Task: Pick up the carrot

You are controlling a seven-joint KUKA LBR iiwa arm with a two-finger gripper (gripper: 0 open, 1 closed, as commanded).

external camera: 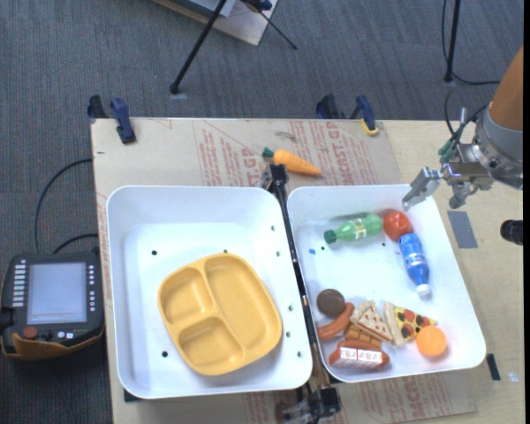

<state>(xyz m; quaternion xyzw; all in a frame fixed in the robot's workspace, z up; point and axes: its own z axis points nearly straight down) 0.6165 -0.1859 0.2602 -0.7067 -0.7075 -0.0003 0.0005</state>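
The carrot (294, 161), orange with a green top, lies on the brown bench board just behind the gap between the two bins, outside both. My gripper (433, 198) hangs over the far right rim of the right bin (450, 263), well to the right of the carrot. Its fingers (417, 189) are spread open with nothing between them.
The left bin (132, 237) holds a yellow divided plate (218, 312). In the right bin lie a green bottle (354, 229), a red tomato (397, 224), a blue bottle (413, 261), sausages, pizza slices and an orange (432, 342). Blue clamps (364, 111) stand at the board's back edge.
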